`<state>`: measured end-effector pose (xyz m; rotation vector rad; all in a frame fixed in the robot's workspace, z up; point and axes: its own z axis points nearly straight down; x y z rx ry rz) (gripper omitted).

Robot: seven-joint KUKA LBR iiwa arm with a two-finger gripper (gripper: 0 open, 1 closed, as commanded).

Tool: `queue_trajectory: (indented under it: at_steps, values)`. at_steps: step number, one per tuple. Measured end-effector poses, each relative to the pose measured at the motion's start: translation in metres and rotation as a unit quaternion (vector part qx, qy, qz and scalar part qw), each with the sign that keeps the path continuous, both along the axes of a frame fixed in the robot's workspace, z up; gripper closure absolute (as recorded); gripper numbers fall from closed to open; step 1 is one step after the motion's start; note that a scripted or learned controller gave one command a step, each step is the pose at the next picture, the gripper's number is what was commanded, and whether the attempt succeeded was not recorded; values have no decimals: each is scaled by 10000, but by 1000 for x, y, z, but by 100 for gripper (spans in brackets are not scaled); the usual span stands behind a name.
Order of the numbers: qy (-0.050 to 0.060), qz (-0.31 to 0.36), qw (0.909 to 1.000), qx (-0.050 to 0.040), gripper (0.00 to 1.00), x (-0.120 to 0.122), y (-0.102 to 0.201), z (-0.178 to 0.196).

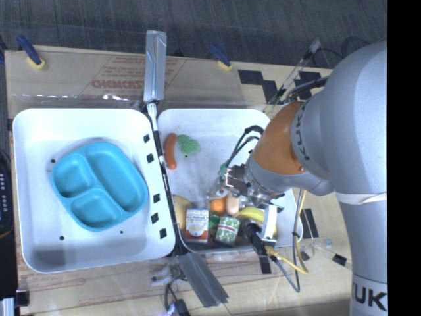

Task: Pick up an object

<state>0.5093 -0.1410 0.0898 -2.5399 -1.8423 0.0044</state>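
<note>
My gripper [231,188] is low in the right bin [210,122], over a cluster of toy food at the bin's near side. Directly under it lie a small orange fruit [217,207] and a pale peach piece [233,205]. A yellow banana [252,214] sits just right of them. Two small printed packets, one red and white [197,224] and one green [228,230], lie along the near wall. Further back, apart from the gripper, are an orange sausage [171,151] and a green leafy piece [189,145].
The left bin [39,242] holds a blue divided plate [99,185]. A grey divider with black clips [156,170] separates the bins. The bulky grey arm with its orange band [279,147] covers the right bin's right side. Loose cables [289,259] trail near the front right.
</note>
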Motion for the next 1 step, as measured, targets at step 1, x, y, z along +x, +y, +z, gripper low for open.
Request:
queue_trajectory:
  at_steps: [1]
  values:
    - [-34,186,9998,-11,100,60,22,189]
